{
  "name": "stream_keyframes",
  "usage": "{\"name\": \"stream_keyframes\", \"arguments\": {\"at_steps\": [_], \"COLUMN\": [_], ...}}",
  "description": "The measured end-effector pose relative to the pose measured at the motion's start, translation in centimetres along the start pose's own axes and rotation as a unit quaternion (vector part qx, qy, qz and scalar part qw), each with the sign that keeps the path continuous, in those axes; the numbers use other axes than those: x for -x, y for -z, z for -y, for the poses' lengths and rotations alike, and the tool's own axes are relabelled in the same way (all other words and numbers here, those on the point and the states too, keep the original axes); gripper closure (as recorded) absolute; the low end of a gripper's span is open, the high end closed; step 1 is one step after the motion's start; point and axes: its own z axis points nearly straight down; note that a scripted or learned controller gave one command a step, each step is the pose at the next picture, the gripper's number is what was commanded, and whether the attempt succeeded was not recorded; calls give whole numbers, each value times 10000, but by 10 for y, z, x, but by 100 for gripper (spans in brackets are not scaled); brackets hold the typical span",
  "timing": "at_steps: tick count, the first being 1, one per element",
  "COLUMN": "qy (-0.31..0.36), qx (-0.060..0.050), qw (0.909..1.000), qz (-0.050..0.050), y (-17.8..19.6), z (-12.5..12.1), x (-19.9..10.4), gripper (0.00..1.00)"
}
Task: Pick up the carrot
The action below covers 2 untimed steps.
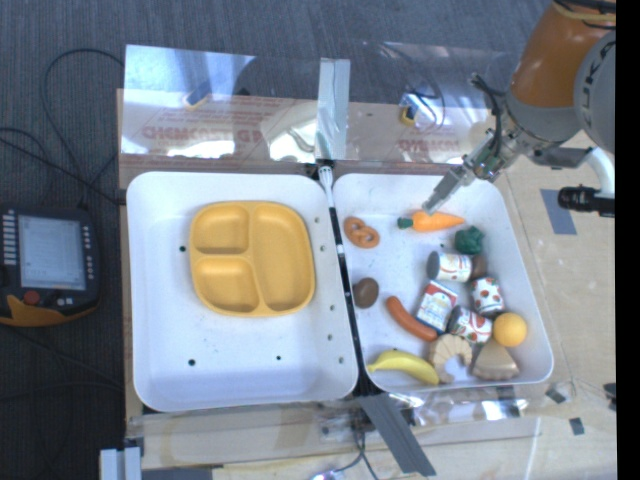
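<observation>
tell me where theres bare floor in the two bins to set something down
Left bin: bare white floor all around the yellow tray, widest along the front. Right bin: a bare patch at the back, between the pretzel and the gripper above the carrot. The right and front parts are crowded with toy food.

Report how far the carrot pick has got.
Done: the gripper has been brought to the carrot, its tip just above the carrot's middle. In hand: the approach or grasp; the carrot lies flat on the floor of the right bin, near the broccoli. Left: a sure grip and the lift, since nothing shows it raised.
</observation>
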Motion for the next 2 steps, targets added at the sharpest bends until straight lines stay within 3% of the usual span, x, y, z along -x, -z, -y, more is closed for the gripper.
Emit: {"name": "stream_keyframes", "arguments": {"at_steps": [1, 2], "qy": [489, 674], "qx": [-10, 39], "qw": [9988, 9977], "qz": [16, 82], "y": [-120, -127], "z": [-2, -5], "x": [12, -8], "gripper": [0, 0]}}
